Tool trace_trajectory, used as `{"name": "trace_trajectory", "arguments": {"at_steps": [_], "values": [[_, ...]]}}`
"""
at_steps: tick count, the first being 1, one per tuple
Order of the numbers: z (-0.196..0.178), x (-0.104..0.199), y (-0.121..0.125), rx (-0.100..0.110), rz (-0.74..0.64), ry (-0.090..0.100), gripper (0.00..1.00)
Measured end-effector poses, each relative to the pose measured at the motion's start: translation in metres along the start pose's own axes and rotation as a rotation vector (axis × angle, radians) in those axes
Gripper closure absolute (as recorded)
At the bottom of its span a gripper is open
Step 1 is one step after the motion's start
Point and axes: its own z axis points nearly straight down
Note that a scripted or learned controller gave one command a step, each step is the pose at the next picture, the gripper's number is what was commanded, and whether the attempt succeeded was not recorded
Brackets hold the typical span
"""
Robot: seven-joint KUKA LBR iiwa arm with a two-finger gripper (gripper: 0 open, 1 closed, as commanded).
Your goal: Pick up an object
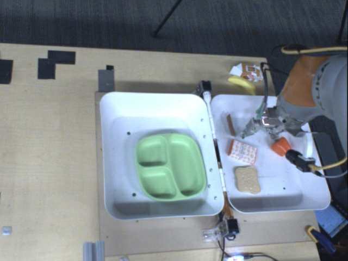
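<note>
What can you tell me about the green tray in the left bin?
The green tray is pale green, looks like smooth plastic, and has rounded corners. It is divided into three compartments: two smaller ones on the left and a longer one on the right. It lies flat, open side up, slightly turned, on the floor of the left bin. Nothing else touches it.

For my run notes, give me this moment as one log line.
end effector: low in right bin, above patterned packet | orange piece, tan slice, brown bar: in bin | green tray: left bin

Right bin (272,201) crowded; green tray (171,166) fills left bin (117,145) floor.
</note>
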Motion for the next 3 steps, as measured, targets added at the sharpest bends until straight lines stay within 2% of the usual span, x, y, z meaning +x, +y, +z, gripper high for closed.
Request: {"name": "trace_trajectory", "arguments": {"at_steps": [1,2,3], "values": [[0.002,0.014,-0.052,-0.004,0.003,-0.001,0.0],[-0.01,0.014,-0.05,-0.01,0.001,-0.001,1.0],[-0.01,0.014,-0.05,-0.009,0.001,-0.001,0.0]]}}
